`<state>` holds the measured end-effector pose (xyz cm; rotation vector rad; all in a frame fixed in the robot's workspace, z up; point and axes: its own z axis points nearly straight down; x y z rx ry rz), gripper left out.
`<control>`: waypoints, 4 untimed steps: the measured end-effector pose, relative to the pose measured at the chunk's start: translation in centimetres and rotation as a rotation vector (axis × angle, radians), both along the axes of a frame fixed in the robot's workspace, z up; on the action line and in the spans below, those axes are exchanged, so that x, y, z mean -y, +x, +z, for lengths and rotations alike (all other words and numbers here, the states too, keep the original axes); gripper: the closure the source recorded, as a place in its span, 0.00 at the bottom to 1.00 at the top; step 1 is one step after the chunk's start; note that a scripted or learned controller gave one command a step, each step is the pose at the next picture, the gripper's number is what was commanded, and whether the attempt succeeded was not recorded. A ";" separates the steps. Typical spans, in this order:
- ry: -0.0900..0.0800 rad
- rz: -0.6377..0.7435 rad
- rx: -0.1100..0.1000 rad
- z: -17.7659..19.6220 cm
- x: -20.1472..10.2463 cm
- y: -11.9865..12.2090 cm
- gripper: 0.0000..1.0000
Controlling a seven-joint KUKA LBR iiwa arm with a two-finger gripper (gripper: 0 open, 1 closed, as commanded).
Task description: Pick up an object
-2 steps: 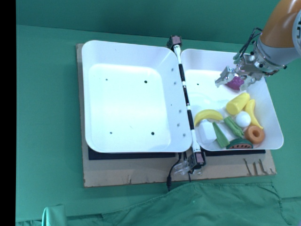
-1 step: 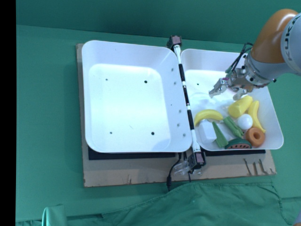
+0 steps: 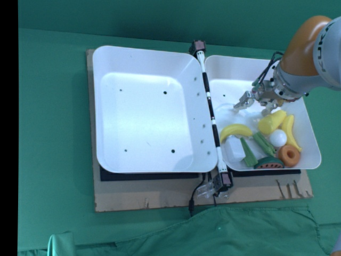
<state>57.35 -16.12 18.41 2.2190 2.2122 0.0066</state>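
The right bin (image 3: 229, 73) holds a heap of toy food at its near end. There is a yellow banana (image 3: 236, 130), a yellow lumpy fruit (image 3: 272, 121), a second banana (image 3: 291, 131), a white ball (image 3: 277, 138), an orange ring (image 3: 289, 154), green stalks (image 3: 250, 151) and a watermelon slice (image 3: 268, 164). My gripper (image 3: 254, 105) hangs over the middle of this bin, just behind the heap and left of the yellow fruit. Its fingers are spread open and nothing sits between them.
The left bin (image 3: 106, 63) lies beside the right one, with a black-and-white divider bar (image 3: 209, 100) between them. Both rest on a cardboard sheet (image 3: 149, 199) on green cloth. The arm (image 3: 311, 47) enters from the upper right.
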 end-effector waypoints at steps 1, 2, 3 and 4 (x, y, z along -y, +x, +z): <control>-0.006 -0.004 0.013 1.5 0.3 0.2 1.00; -0.001 -0.001 0.000 6.1 0.6 0.7 1.00; -0.002 0.000 0.004 12.7 0.6 1.1 1.00; -0.002 0.000 0.002 17.8 1.5 1.0 1.00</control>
